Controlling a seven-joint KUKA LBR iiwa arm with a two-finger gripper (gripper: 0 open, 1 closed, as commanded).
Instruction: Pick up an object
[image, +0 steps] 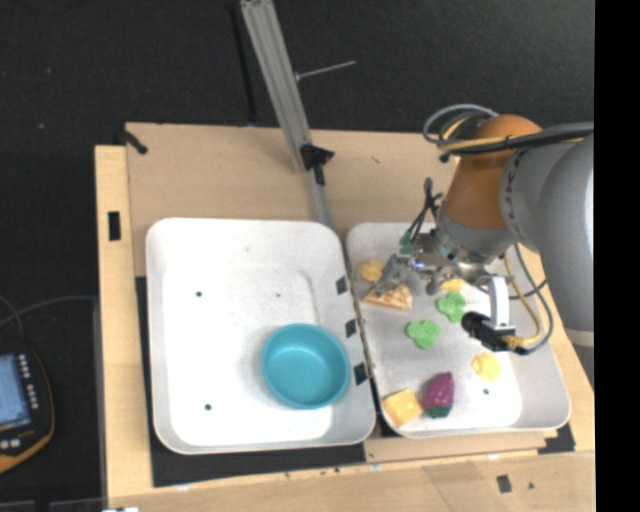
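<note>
Over the right bin (540, 405) my gripper (408, 268) hovered, fingers apart, just above the pizza slice (388, 296); I judged a straight descent, centred on it, would grip best

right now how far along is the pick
Done: the grey arm has reached over the right white bin. In hand: nothing visibly held; its gripper hovers by the yellow-orange pizza-slice toy. Left: grasping and lifting any object.
</note>
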